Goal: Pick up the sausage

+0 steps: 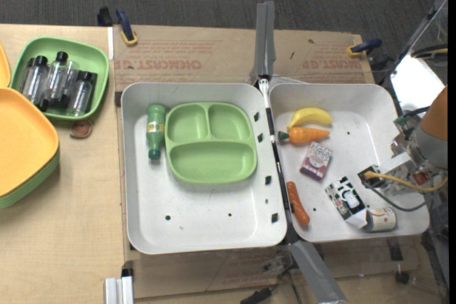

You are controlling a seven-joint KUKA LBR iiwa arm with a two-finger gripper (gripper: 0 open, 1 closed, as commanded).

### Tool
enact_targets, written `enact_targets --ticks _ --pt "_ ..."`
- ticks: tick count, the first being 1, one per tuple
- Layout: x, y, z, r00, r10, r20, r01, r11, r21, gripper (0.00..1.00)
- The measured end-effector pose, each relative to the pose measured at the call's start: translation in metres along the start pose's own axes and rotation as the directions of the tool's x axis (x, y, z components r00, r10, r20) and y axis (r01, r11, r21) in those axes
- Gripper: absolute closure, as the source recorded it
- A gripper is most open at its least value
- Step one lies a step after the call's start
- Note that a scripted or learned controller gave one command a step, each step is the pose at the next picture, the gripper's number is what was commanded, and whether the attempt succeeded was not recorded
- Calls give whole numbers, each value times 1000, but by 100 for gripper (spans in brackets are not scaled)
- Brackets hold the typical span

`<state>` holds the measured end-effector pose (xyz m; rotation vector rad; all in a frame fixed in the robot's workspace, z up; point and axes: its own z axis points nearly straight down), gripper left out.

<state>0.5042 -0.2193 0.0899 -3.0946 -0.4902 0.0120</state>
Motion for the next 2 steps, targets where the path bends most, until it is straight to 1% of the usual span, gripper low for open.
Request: enact_targets --ticks 1,2 --pt "11 6 -22 994 110 -2 -110 994 -7 100" --pt "10 5 -30 994 107 4 -107 994 -5 100"
